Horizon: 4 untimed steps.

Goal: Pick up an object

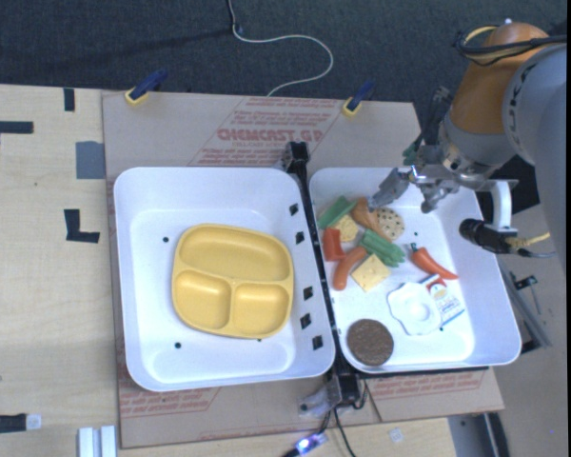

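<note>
Camera view: the gripper [411, 189] hovers over the right bin's [485, 350] far edge, fingers spread, holding nothing. The cookie [387, 222] lies just below-left of it. This looks like the approach; next, lower and close on it.

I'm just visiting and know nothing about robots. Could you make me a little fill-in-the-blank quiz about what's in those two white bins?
1. The yellow plastic divided plate lies in the ____ shallow white bin as the camera sees it.
2. That plate has ____ compartments.
3. The round dark brown patty lies at the ____ edge of the toy food pile in the right shallow white bin.
4. The grey arm's gripper hovers over the ____ bin.

Missing words: left; three; near; right
</note>
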{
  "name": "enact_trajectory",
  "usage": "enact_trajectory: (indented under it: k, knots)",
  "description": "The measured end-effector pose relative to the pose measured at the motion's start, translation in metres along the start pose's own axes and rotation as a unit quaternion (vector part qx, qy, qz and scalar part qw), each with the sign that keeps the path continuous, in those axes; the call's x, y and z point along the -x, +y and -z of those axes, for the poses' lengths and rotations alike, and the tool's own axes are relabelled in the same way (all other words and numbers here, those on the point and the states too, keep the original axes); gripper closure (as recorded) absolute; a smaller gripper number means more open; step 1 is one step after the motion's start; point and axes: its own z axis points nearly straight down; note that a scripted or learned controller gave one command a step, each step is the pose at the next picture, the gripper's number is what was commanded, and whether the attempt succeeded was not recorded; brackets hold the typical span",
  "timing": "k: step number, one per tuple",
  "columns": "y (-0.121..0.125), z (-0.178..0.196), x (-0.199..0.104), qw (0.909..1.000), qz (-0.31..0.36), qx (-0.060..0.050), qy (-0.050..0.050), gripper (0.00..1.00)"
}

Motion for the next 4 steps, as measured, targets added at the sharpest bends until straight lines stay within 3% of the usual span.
enact_trajectory:
  k: [1, 3, 4]
  knots:
    - [0.003, 0.01, 0.0, 1.0, 0.001, 0.007, -0.001, 0.0]
    - [0.01, -0.086, -0.007, 1.0, 0.001, 0.009, -0.003, 0.0]
    - [0.013, -0.071, -0.011, 0.9999, 0.002, 0.016, -0.001, 1.0]
